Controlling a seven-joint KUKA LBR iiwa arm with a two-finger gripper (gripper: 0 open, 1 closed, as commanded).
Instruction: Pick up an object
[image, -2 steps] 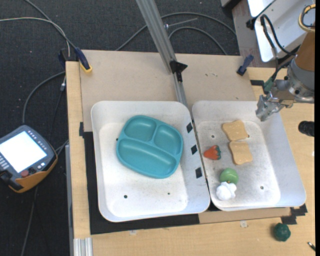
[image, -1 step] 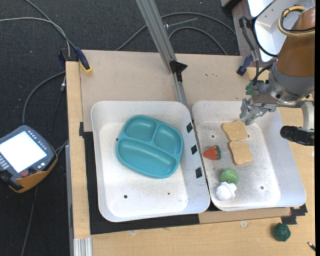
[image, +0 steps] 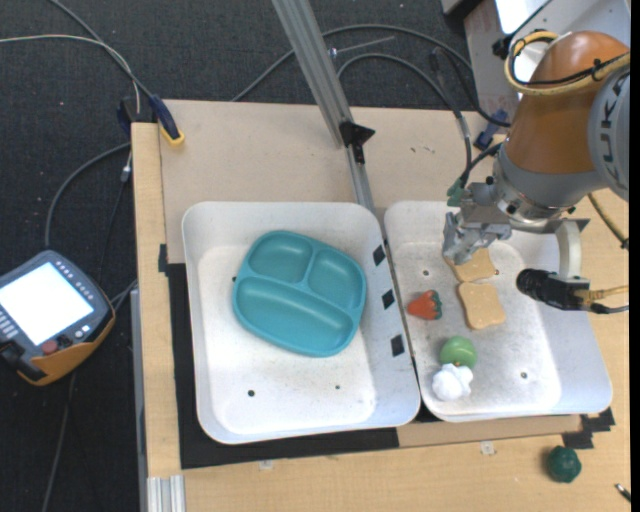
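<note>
Tool (image: 468, 246) sits low in the right bin (image: 560, 385), at its upper-left part, right over the top edge of a tan bread-like slice (image: 476, 268). Can't tell from this angle how the tool is set; its tips merge w/ the slice and the grey wrist body blocks the rest. No clear sign anything is held.

Candidates for the pick, all in the right bin: that upper slice, a second tan slice (image: 484, 305) just below it and touching or nearly so, a red toy strawberry w/ green top (image: 425, 305) near the bin's left wall, a green round piece (image: 459, 351) lower down, and a white lumpy piece (image: 451, 382) touching it from below. Left bin (image: 215, 400) carries a teal divided plate (image: 299, 291). A dark green ball (image: 563, 463) lies on the desk (image: 250, 150) outside the bins, bottom right.

Risks, imo:
- Slice is flat and thin, so a top-down pinch may skate over it or just press it into the bin floor.
- Tool looks centred on the slice's edge, not its middle; a grip there could tip it out on lift.
- Two slices so close that closing could nudge the lower one or drag both.
- Black cable piece (image: 552, 286) hangs near the right of the slices; could snag on a sideways move.
</note>
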